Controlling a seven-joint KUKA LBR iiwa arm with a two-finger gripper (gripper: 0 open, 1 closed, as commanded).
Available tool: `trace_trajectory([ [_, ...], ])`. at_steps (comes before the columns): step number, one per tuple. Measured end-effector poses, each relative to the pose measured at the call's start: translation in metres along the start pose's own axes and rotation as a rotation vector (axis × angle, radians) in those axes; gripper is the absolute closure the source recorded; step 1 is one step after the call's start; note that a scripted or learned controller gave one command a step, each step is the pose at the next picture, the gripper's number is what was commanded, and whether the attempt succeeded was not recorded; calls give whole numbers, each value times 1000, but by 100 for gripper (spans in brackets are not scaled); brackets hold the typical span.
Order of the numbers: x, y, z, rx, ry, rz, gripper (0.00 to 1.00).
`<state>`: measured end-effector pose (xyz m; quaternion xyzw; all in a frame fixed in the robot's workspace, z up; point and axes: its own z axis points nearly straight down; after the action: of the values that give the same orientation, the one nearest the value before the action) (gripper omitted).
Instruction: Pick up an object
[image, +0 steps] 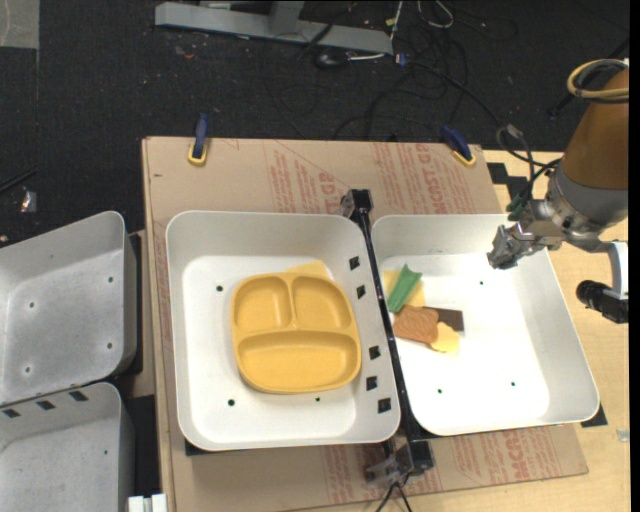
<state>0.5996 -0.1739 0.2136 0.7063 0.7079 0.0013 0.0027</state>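
Toy food pieces (425, 322) lay piled at frame centre-right, against the right bin's (520, 400) left wall; likely light, rigid, slippery. You'd pinch the green piece (404, 288) across its width. Gripper (503, 251) hovered upper right; its opening I couldn't tell.

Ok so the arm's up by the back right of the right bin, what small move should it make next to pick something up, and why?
Probably a short move left and toward the front of the right bin. The gripper sits near the bin's rear wall with nothing under it, while the green piece, tan piece and yellow piece are clustered against the left wall. It likely needs to be above that cluster before lowering.
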Motion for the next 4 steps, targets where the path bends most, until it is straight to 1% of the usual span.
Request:
trace_trajectory([
  [1, 53, 3, -13, 3, 3, -5, 100],
  [2, 98, 12, -19, 4, 2, -5, 100],
  [3, 146, 11, -14, 7, 4, -5, 100],
  [4, 191, 24, -11, 4, 3, -5, 100],
])
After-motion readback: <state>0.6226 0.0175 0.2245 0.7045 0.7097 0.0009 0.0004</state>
